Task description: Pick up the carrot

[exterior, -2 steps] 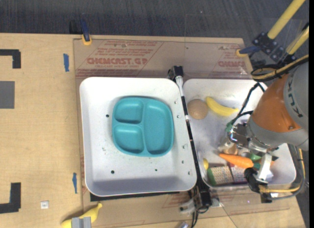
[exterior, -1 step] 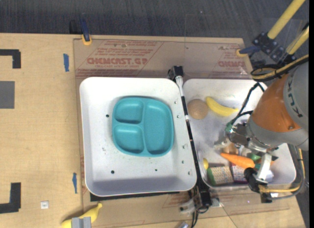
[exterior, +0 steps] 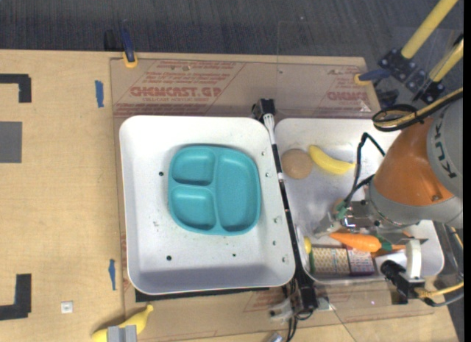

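- Gripper (exterior: 359, 224) hangs over the right bin (exterior: 324, 201), low in its middle, under the orange-banded wrist; its own bulk hides the tips, so I cannot tell whether it is wide, narrow or closed on anything.
- Carrot (exterior: 357, 242) lies flat, just at 6 o'clock from the gripper, its thin end pointing toward 9 o'clock and its thick end toward 3 o'clock, touching or nearly touching the striped can (exterior: 340, 260) below it.
- For a sound grasp, I judge the closing line should cross the carrot's short width, near the thicker half, where it will roll and slip less.
- Risk lies at 6 o'clock: the can sits so close that a finger may land on it instead of beside the carrot.
- Banana (exterior: 330, 161) and the round tan ball (exterior: 297, 163) lie at 11 o'clock, well apart from the work.
- Teal divided plate (exterior: 215, 189) rests in the left bin (exterior: 147, 208), out of the way at 9 o'clock.
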`<action>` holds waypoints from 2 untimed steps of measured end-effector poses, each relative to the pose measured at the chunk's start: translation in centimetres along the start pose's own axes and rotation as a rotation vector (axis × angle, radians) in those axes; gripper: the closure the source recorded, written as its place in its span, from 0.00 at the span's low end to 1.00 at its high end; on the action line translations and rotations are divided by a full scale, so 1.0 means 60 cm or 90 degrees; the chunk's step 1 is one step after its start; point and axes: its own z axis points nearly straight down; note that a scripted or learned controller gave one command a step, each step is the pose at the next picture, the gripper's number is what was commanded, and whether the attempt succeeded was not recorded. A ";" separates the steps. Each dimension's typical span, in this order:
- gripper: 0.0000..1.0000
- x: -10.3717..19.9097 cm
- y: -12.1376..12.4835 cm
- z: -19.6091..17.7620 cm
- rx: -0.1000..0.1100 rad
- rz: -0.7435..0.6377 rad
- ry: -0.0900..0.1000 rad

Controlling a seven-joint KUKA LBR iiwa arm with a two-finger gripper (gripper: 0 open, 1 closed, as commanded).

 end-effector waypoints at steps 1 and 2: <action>0.00 -0.006 0.004 -0.001 -0.004 0.045 0.004; 0.00 -0.001 0.000 0.000 -0.001 -0.138 -0.004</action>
